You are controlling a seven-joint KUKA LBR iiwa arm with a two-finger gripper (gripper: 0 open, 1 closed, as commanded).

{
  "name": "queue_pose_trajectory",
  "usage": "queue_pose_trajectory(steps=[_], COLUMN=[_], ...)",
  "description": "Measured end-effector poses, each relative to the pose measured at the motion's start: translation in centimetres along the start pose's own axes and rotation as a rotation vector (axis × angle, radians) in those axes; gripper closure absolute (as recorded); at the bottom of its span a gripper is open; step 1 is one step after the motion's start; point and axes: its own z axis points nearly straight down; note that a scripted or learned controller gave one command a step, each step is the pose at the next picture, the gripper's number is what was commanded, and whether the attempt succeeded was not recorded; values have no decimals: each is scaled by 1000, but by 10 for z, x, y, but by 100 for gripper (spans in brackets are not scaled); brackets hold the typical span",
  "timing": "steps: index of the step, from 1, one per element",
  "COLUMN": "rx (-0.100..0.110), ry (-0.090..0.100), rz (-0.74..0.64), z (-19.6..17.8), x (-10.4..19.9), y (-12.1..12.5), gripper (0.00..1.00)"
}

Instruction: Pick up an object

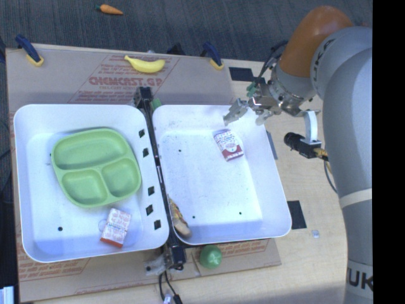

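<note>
Left bin [25, 170] has a green divided plate [95, 166] in the middle and a small red-and-white packet [116, 227] near its front edge. Right bin [272, 201] holds a red-and-white carton [228, 145] up by its back edge, plus something tan, maybe bread [179, 220], in its front-left corner. The gripper [247, 111] hovers over the back-right corner, spread, pinching nothing.

Robotics laboratory test bench. A grey industrial arm [342, 106] with an orange band reaches over two white bins [209, 227] resting on a cardboard sheet [114, 78] fixed by blue clamps [30, 49]. Toy food, including a banana [145, 63] and a carrot [111, 9], lies around on grey carpet [190, 11].
</note>
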Motion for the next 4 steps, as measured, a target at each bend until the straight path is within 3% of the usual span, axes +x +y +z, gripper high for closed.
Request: queue_pose_trajectory(steps=[1, 2, 3, 4], rx=[2, 7, 2, 5], ry=[1, 1, 0, 0], rz=[1, 0, 0, 0], z=[-73, 50, -51, 99], x=[31, 75, 74, 71], y=[-3, -29, -23, -77], gripper=[0, 0, 0, 0])
